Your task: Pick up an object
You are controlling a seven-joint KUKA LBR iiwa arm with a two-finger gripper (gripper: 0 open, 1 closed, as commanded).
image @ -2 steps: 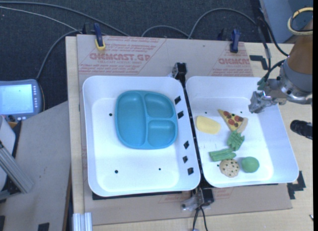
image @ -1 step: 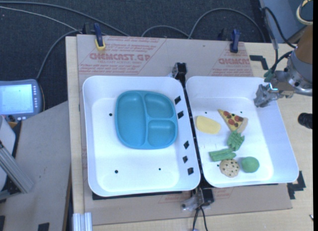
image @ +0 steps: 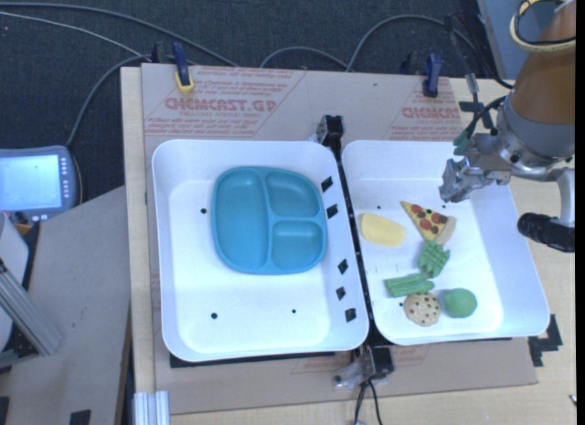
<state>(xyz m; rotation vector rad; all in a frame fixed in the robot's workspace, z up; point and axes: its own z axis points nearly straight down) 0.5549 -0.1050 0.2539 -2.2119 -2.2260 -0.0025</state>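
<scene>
Several toy foods lie in the right bin (image: 512, 259): a yellow piece (image: 381, 229), a pizza slice (image: 430, 220), a green leafy piece (image: 434, 258), a green pod (image: 408, 283), a cookie (image: 421, 309) and a green ball (image: 460, 302). My gripper (image: 455, 183) hangs over the upper part of this bin, just above and to the right of the pizza slice. Nothing shows in its grasp.
A blue divided plate (image: 270, 220) rests in the left bin (image: 183, 268). A black divider (image: 343, 231) runs between the two bins. Blue clamps (image: 183, 71) hold the cardboard base at the back. A small screen (image: 35, 179) stands at the far left.
</scene>
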